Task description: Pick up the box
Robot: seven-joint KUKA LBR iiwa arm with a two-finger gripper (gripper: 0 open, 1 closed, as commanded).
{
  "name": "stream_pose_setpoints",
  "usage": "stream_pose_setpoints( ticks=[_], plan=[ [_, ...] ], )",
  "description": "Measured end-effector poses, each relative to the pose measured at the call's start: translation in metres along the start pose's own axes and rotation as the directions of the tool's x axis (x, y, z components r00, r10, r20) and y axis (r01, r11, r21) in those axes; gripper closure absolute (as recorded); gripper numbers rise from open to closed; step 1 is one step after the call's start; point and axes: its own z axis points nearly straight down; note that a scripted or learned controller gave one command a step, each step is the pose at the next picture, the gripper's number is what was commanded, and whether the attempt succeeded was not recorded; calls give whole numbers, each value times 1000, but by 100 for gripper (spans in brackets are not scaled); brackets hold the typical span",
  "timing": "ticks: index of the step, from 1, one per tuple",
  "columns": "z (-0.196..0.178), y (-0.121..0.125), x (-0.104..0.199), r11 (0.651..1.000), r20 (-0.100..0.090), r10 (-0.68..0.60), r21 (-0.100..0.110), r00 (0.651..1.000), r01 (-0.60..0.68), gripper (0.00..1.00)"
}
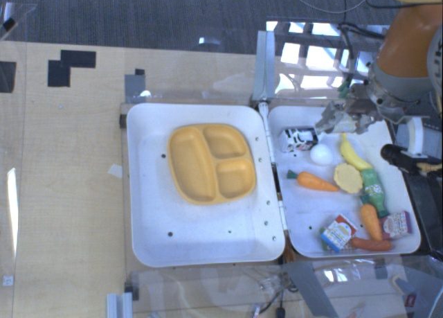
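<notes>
Box (338, 232) sits at the front of the right bin (299, 240), the bin closest to my arm. It is a small box with blue, white and red on it. It lies tilted, with one corner pointing at the front wall of the bin. A long red thing (369, 244) touches the box on its right side. An orange carrot (371, 221) stands just past that. A pink packet (396, 224) lies farther right of the box.

My gripper (344, 118) hangs over the back of the same bin, well apart from the box. I cannot tell if it is open or closed. It holds nothing that I can see. Below it are a white egg (322, 154) and a yellow banana (354, 154). Another carrot (317, 181) and a yellow slice (348, 178) lie between the gripper and the box.

I think the reach is the step now. I would lift high first, so I do not bump the food in the middle. Then I would come straight down over the box. I would turn the gripper to match the tilt of the box. I would close on the two flat sides, away from the red thing. The box looks light and could slide, so I would go slowly.
</notes>
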Motion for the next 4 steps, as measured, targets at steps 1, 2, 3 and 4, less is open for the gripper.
stream_pose_setpoints(
  ticks=[1, 2, 3, 4],
  plan=[
    [137, -35, 14, 986, 4, -167, -17, 986, 167, 0],
    [156, 3, -7, 999, -11, 25, 47, 1000, -24, 0],
    [164, 22, -8, 942, 4, 305, 147, 952, -302, 0],
    [160, 45, -15, 889, 13, 452, 80, 892, -451, 0]
  ],
)
